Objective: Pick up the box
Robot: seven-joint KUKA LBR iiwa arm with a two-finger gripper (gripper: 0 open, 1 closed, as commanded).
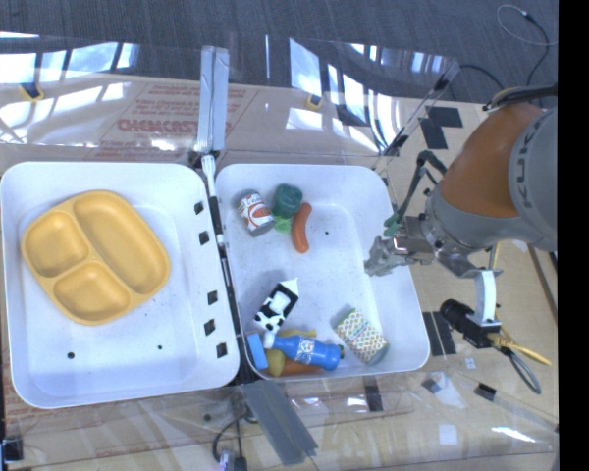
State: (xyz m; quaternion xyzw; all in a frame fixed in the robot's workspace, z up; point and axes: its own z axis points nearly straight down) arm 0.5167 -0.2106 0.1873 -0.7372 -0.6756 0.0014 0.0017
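Though near, box [361,336] below fingers [382,259], apart.

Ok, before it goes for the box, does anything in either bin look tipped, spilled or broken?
Nothing looks spilled or broken. In the right bin the patterned box lies at a slant near the front corner, the blue bottle is on its side, and the black-and-white carton lies tilted. The yellow tray sits flat in the left bin.

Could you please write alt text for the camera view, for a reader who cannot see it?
A grey and orange robot arm holds its end effector over the right edge of the right bin, which contains a patterned box, a black-and-white carton, a blue bottle, a can and toy food. The left bin holds a yellow divided tray.
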